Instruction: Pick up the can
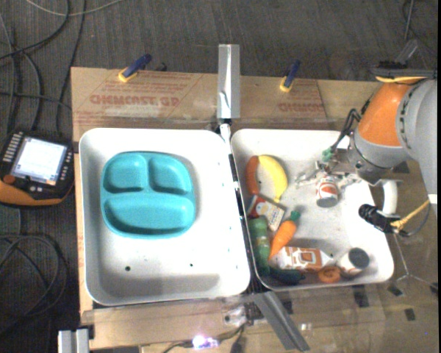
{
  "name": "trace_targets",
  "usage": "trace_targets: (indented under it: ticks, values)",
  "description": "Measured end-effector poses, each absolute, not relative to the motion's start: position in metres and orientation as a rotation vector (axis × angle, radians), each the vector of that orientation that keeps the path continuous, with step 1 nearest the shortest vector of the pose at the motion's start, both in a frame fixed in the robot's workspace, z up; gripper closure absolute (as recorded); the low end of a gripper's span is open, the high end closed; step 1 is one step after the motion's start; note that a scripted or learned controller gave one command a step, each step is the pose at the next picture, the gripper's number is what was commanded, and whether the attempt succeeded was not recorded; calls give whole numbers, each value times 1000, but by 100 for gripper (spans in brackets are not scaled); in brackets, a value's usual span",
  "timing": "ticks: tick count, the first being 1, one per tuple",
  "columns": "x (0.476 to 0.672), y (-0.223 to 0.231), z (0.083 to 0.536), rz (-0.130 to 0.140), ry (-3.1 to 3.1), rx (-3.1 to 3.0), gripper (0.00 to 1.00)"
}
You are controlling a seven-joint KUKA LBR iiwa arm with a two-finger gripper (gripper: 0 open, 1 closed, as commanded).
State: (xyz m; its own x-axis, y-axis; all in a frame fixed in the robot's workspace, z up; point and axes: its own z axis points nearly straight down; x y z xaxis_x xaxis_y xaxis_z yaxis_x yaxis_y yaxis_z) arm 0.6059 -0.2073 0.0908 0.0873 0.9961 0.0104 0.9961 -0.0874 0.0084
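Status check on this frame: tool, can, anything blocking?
Tool down in right bin, upper part. Can right at the tool tip, grasp not confirmed. Banana and carrot lie apart to the left, not blocking.

In the right bin (386, 267), bare white floor lies open through the middle and right part, near the small can (327, 190). The left side is crowded: banana (273, 175), carrot (282, 234), green bottle (260, 245) and a carton (304, 257) along the near wall. The arm (397, 127) overhangs the far right corner. The left bin (88, 271) has the blue divided tray (148, 194) filling its middle.
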Motion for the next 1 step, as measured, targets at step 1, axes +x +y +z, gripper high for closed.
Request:
trace_targets:
  ticks: [1]
  values:
    - [604,-213,97,-12,-2117,-2326,100]
